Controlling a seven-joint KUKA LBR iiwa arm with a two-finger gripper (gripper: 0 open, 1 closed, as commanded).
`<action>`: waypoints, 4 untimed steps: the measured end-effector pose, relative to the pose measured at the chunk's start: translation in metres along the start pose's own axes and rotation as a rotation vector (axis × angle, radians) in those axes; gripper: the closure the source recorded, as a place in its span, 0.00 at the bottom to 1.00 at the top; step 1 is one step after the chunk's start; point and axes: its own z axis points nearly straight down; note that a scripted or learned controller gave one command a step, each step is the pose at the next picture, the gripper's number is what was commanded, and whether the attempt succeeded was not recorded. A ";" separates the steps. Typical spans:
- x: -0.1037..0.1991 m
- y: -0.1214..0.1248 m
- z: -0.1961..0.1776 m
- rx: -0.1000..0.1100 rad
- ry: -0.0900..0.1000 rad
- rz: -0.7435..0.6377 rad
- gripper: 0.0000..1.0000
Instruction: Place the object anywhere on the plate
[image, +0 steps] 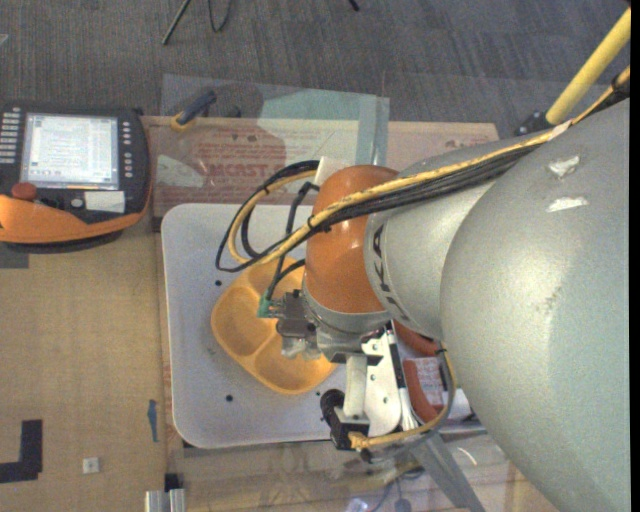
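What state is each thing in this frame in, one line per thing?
Orange divided plate: lying flat in the white bin, right part covered by the arm; the compartments in sight hold nothing.
Arm: reaching over the plate from the right, wrist above the plate.
Teach pendant: resting on the bench left of the bin, screen lit.
Red object: partly hidden under the arm, right of the plate.

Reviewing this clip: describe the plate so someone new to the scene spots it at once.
Start at the white bin in the middle of the bench. The plate lies in it, partly under the arm's orange band. It is yellow-orange, with ridges dividing it into compartments, the bin's one brightly coloured item.
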 end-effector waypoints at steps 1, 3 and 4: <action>0.000 0.000 -0.009 0.002 0.000 0.002 1.00; -0.001 0.002 -0.027 0.003 -0.001 0.004 1.00; 0.052 0.042 -0.013 -0.002 -0.001 0.066 1.00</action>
